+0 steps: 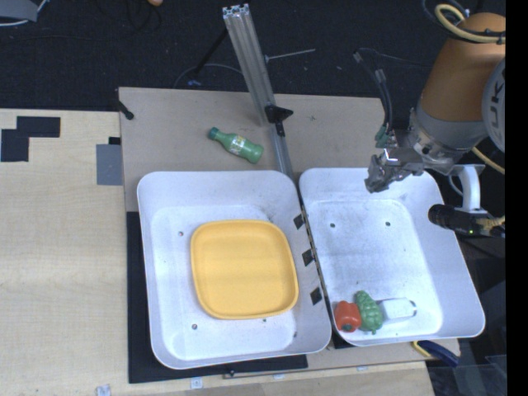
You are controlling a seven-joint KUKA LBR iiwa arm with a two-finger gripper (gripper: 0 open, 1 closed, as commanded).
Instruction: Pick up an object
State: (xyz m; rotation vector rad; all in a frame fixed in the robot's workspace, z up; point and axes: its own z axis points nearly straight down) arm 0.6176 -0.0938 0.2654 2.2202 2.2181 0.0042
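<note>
My gripper (382, 176) hangs above the far edge of the right bin (441, 254), with nothing visible between its fingers. At that bin's near left corner lie a red pepper-like toy (347, 316), a green bumpy toy (370, 311) and a white piece (398, 308), close together. A square yellow plate (243, 268) rests in the middle of the left bin (161, 246). All of these are well away from the gripper.
A small green bottle (236, 144) lies on the bench behind the left bin. A slanted metal rail (256, 64) rises from the bench between the bins at the back. Black clips (306, 254) sit along the wall between the bins.
</note>
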